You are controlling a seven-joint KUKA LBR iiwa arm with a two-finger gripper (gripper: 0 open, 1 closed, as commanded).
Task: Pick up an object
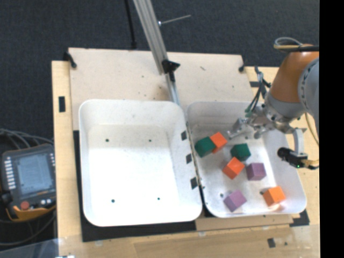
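While the gripper (243, 129) hangs over the right bin (290, 208), I cannot tell how its jaws stand. Beneath it lie two green cubes (204, 146), three orange cubes (233, 167) and two purple cubes (256, 171), none visibly held.

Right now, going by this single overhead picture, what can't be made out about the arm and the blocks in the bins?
- Gripper: its fingers are small and blurred under the wrist in the camera view; open or shut cannot be told.
- Arm: cut off by the right edge.
- Green block and orange block: whether they touch or just sit close is too small to tell.
- Right bin: its upper right part is hidden under the arm.
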